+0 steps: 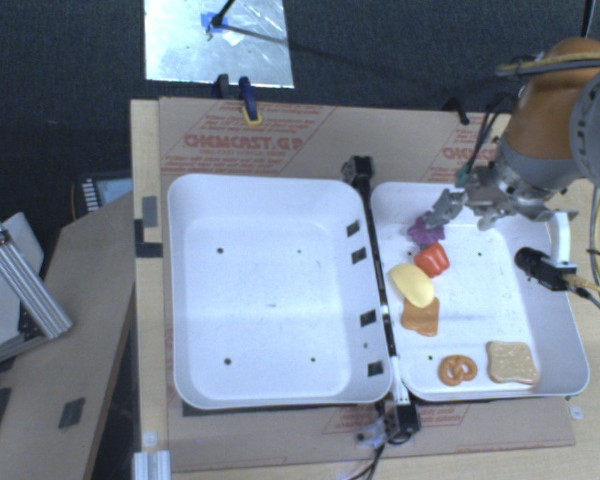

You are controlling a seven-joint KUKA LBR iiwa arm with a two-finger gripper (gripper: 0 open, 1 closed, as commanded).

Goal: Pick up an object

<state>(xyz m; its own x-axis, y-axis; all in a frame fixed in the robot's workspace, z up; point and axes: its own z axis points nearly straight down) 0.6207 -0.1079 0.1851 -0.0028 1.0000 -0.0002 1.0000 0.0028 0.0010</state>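
Purple object (423,232): right bin (565,353), far end. Gripper (443,211) just above it, fingers apparently spread, holding nothing. Step: approach. Next: descend, close squarely.

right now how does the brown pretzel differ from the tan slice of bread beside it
The small brown twisted pretzel is looped with holes through it; the pale tan slice of bread is a solid, roughly square slab. The pretzel is darker and orange-brown, the bread lighter. The pretzel looks smaller than the bread. Both lie flat, side by side, at the near edge of the right white bin.
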